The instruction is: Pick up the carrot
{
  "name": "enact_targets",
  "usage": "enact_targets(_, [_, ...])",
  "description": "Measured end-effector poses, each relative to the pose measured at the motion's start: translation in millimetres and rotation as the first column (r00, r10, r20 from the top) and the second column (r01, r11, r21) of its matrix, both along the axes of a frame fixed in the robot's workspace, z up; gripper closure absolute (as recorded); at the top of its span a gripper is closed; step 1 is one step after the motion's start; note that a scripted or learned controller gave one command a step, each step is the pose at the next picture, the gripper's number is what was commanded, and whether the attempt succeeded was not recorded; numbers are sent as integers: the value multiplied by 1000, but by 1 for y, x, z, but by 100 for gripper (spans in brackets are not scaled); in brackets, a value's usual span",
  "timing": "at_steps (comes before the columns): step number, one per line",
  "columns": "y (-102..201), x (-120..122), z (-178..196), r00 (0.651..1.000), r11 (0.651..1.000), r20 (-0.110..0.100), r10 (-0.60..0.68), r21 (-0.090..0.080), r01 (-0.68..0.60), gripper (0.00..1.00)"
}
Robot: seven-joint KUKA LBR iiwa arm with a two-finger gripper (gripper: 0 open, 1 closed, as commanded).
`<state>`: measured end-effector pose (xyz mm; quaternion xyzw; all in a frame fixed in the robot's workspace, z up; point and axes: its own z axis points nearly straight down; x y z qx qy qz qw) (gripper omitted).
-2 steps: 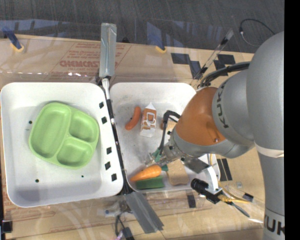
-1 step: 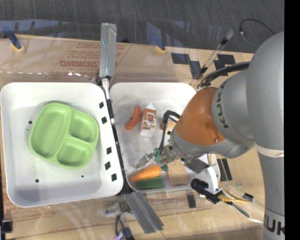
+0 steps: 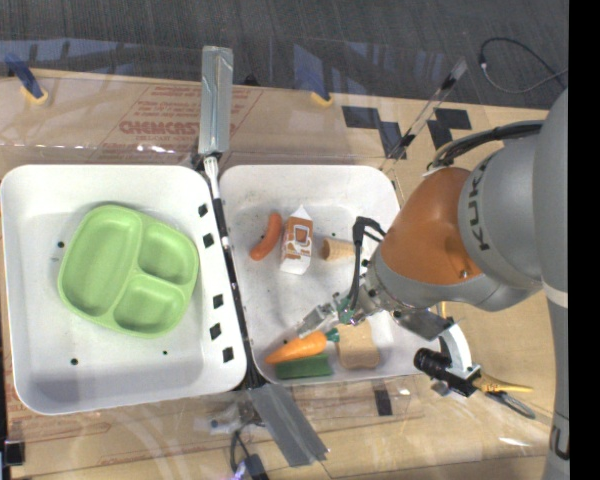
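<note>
The carrot point(image 3: 298, 348) lies near the front edge of the right bin point(image 3: 250, 193), pointing left, with its green top at the right end. A green block point(image 3: 303, 368) sits just in front of it, touching it. A tan block point(image 3: 358, 349) sits just to its right.

The arm point(image 3: 480, 233) comes in from the right and bends down over the right bin. Its orange band point(image 3: 430, 238) is over the bin's right side. The gripper point(image 3: 330, 317) points down and to the left, just above the carrot's green top. I cannot tell if the fingers are wide or narrow, and nothing can be seen between them.

Farther back in the same bin lie a sausage point(image 3: 267, 236), a small carton point(image 3: 297, 242) and a little cork-like thing point(image 3: 336, 249). The left bin point(image 3: 30, 368) holds a green plate point(image 3: 128, 266) with three parts.

Both bins rest on a brown bench point(image 3: 100, 108) under clear plastic. A grey clip point(image 3: 215, 98) sits at the far edge between the bins. Dark carpet point(image 3: 130, 8) lies beyond the bench.
</note>
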<state>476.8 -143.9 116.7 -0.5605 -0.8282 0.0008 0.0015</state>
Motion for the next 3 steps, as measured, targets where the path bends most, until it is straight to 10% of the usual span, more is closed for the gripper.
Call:
enact_targets(1, [4,0,-26,970,970,1,-242,0,242,0])
enact_targets(3, [25,0,-26,998,998,-3,68,3,-68,0])
